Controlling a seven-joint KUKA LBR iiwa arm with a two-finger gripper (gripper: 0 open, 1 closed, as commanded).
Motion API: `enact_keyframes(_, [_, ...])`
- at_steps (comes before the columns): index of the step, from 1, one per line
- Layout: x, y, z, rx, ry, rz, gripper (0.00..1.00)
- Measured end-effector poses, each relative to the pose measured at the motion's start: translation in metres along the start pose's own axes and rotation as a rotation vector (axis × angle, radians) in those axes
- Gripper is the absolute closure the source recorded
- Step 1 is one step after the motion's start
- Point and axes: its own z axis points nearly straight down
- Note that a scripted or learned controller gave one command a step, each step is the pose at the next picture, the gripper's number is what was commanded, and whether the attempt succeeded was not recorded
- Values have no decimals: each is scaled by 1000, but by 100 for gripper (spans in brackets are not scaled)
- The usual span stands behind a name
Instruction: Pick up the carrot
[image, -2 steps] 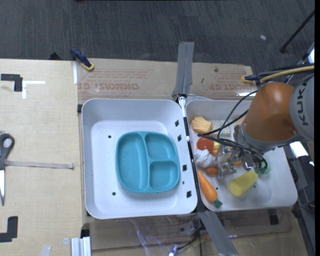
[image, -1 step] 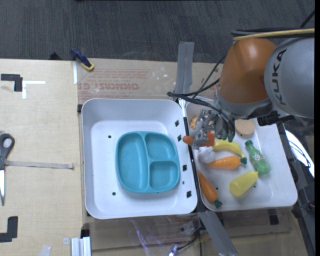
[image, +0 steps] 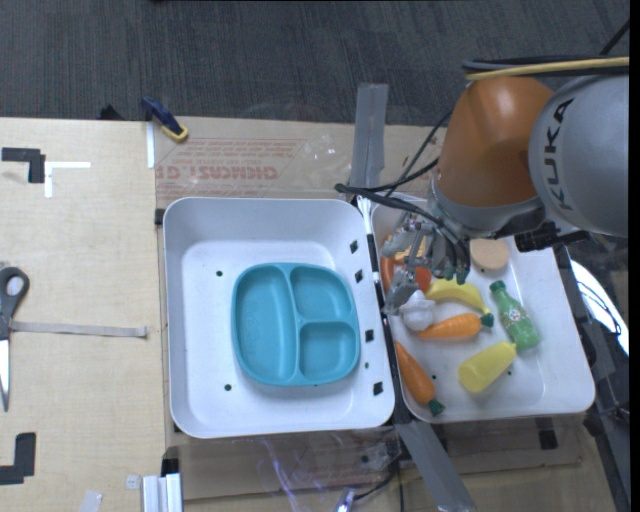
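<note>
Gripper low at the right bin's left edge.

I see the gripper (image: 418, 268) among the toys near the right bin (image: 560, 395); I cannot tell its state. One carrot (image: 452, 326) lies mid-bin, just under the banana (image: 455, 293); another carrot (image: 415, 375) hugs the left wall.

Two shallow white bins side by side on the worktop (image: 70, 300). In the left bin (image: 190, 330), a teal divided plate (image: 296, 325). In the right bin (image: 560, 385), the tool (image: 415, 272) low over the left end, near a banana (image: 457, 293); just below, a carrot (image: 452, 326), a second carrot (image: 415, 375), a yellow lemon-shaped piece (image: 486, 366), a green bottle (image: 514, 316). Scissors (image: 8, 310) at the far left edge.
</note>
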Motion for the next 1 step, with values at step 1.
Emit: enact_keyframes(1, [40,-37,0,0,2,-196,0])
